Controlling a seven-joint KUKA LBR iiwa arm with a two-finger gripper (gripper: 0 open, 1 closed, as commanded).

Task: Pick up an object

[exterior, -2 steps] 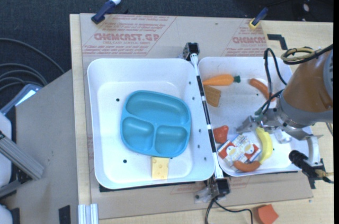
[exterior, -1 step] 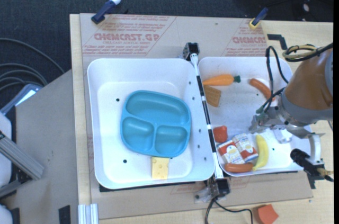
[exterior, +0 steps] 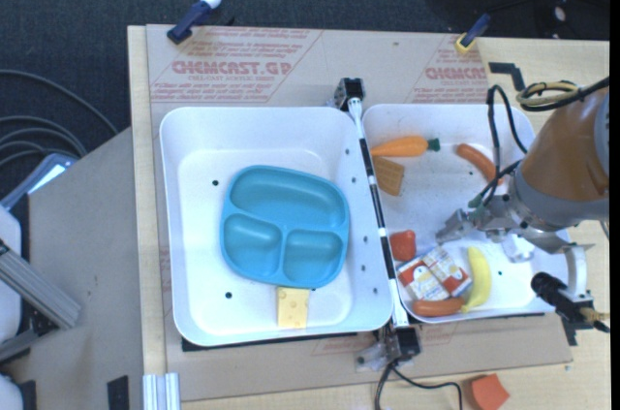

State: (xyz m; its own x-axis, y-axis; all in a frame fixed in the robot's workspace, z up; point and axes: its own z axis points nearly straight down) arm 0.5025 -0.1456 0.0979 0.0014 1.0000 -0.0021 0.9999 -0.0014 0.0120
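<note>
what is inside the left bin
The left bin holds a blue divided plate and, at its near edge, a yellow cheese slice. Whatever lies under the plate is covered.

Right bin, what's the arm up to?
The arm's hand hangs over the right bin, above the toy food along its near side: a banana, a red and white packet and a sausage. Nothing shows between its fingers, so no pick yet. A carrot lies toward the far side. The left bin holds a blue divided plate and a cheese slice.
</note>
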